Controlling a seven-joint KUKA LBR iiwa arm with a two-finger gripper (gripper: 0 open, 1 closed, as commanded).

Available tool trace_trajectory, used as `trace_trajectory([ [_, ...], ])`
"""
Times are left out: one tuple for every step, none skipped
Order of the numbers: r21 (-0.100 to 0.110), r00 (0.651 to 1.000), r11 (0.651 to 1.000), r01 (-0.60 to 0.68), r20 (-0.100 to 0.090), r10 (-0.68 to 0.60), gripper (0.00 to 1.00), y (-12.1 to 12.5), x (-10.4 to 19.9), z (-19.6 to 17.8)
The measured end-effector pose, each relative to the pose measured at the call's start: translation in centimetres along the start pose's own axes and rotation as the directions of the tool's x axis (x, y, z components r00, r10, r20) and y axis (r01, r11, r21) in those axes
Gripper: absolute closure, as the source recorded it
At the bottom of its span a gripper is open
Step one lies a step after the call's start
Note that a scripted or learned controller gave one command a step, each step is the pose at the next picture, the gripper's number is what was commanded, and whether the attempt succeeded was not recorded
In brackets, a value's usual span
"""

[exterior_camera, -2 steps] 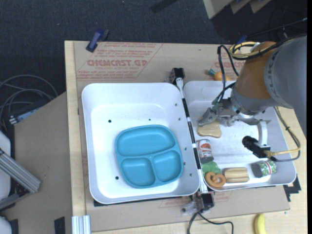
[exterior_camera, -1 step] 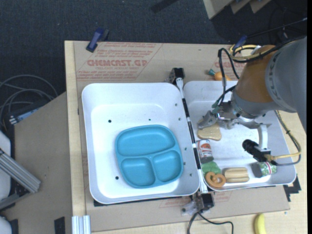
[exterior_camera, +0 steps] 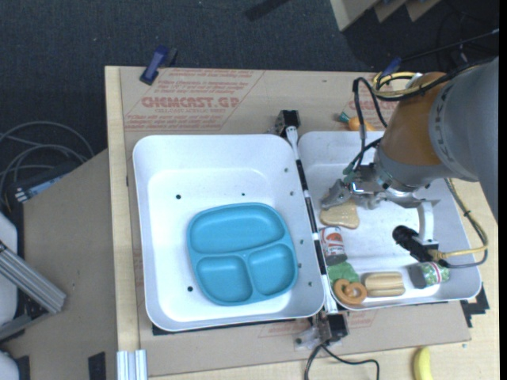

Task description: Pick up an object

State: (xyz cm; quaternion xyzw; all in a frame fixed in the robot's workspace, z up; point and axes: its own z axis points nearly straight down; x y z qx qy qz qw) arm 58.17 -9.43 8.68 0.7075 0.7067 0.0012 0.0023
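Note:
My gripper (exterior_camera: 352, 195) hangs low over the upper left part of the right bin (exterior_camera: 451, 216), open, with nothing between its fingers. Just below it, touching or nearly so, lies a tan bread-shaped piece (exterior_camera: 339, 217). Further down along the bin's left wall lie a small red-and-white can (exterior_camera: 333, 245), a green piece (exterior_camera: 343, 272) and a brown ring (exterior_camera: 349, 292). A tan bun (exterior_camera: 384, 284) and a green-labelled can (exterior_camera: 432, 274) rest near the front wall. The arm's grey and orange wrist hides the bin's upper middle.
The left bin (exterior_camera: 158, 172) holds a blue three-part plate (exterior_camera: 242, 252). The divider between the bins runs just left of the gripper. A blue clip (exterior_camera: 157, 63) lies on the board beyond the bins, and a yellow thing (exterior_camera: 421, 364) lies at the front.

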Motion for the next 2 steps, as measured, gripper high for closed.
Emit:
trace_trajectory([
  [-0.002,1.000,1.000,-0.001,0.000,0.001,0.00,-0.29,0.13,-0.05],
  [0.001,1.000,1.000,0.001,-0.003,-0.001,0.00,-0.15,0.02,0.02],
])
